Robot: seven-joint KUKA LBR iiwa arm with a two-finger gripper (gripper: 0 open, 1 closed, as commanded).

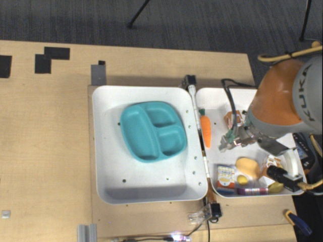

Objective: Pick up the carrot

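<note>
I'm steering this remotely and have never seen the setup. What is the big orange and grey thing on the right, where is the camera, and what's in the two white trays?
The camera hangs above the bench, looking down at a slant. The orange and grey bulk is a robot arm reaching in from the right; its gripper sits low over the right bin. I see nothing between its fingers. The carrot lies along that bin's left wall, apart from the gripper. Near the bin's front edge lie a yellow, potato-like lump and some small packets. The left bin holds a teal divided plate.
</note>
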